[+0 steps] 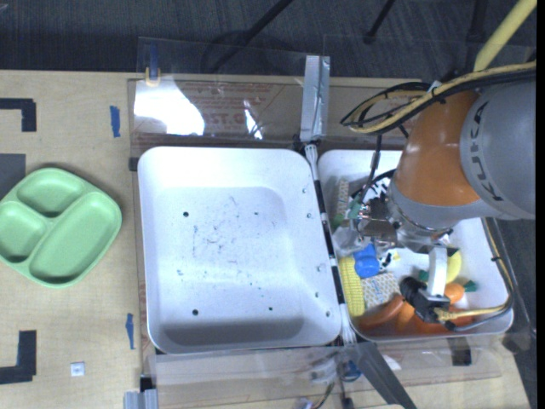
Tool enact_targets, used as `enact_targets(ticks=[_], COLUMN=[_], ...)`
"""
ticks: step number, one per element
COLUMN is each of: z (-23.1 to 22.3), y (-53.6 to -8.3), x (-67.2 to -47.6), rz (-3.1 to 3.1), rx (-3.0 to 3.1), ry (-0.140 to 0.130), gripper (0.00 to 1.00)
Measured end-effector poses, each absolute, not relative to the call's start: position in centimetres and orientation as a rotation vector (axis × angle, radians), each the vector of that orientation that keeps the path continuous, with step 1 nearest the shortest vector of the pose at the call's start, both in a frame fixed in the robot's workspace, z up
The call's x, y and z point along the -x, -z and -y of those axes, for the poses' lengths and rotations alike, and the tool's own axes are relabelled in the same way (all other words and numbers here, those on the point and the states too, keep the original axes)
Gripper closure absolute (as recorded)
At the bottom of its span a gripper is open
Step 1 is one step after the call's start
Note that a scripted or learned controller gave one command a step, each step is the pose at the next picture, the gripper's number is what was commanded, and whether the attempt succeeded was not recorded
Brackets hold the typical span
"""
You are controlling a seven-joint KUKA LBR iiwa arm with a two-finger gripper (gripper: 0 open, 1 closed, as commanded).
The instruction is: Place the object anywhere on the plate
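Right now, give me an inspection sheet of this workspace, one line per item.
Surface: wooden bench bearing two shallow white bins, left bin and right bin.
Job's things: green sectioned plate lies on the bench left of both bins; the object to place cannot be told apart from the others.
Clutter: small items piled in the right bin, among them a blue piece, a yellow ridged piece and orange pieces.
Grippers: arm reaches over the right bin; gripper low above the pile, grasp cannot be told.
Cables: yellow and black cables loop beside the arm.
Surroundings: dark carpet, clear panel behind the left bin.
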State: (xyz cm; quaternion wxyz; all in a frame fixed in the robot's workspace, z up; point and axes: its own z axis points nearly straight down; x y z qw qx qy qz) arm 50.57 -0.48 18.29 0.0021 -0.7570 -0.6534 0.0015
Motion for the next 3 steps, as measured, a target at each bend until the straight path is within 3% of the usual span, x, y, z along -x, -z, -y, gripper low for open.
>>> enact_targets(ticks=[1, 2, 3], z=[-3.4, -9.2, -7.2], y=[-18.3, -18.3, -32.7], x=[-53.1, -47.8, -54.6], rz=[1.868, 1.481, 1.172], rx=[2.522, 2.764, 2.914], ry=[-0.005, -0.012, -0.009], gripper=[1.00, 1.00, 1.00])
